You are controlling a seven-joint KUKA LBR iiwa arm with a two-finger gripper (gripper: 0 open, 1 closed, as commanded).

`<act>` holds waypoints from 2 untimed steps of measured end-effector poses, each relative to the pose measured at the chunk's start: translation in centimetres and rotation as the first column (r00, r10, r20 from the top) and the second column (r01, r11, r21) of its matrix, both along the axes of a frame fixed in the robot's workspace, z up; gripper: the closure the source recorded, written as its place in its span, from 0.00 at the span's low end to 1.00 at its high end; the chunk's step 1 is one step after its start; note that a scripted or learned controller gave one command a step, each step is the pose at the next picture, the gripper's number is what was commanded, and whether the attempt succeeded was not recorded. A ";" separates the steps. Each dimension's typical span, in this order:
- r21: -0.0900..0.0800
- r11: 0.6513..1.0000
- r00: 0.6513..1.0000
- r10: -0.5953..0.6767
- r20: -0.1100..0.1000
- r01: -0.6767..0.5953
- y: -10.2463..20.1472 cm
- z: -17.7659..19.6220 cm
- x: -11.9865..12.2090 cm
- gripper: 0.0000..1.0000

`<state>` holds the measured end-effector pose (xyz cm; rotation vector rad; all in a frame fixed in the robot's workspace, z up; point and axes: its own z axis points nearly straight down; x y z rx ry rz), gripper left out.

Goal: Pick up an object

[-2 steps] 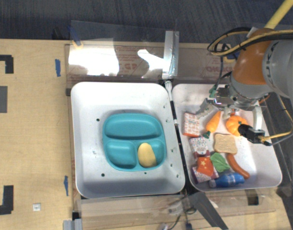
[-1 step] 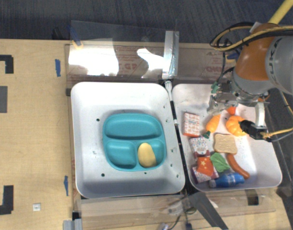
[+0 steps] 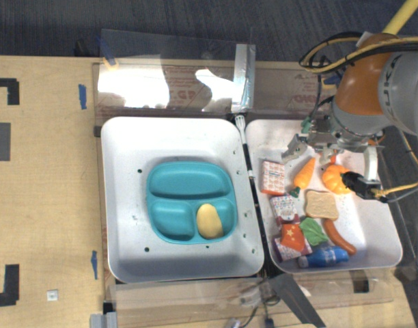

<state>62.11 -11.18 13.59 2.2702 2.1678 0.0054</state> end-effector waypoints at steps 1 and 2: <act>-0.001 1.000 1.000 -0.010 0.000 0.010 -4.2 -4.9 -2.9 0.00; -0.002 1.000 1.000 -0.014 0.008 0.014 -4.3 -3.6 -2.7 1.00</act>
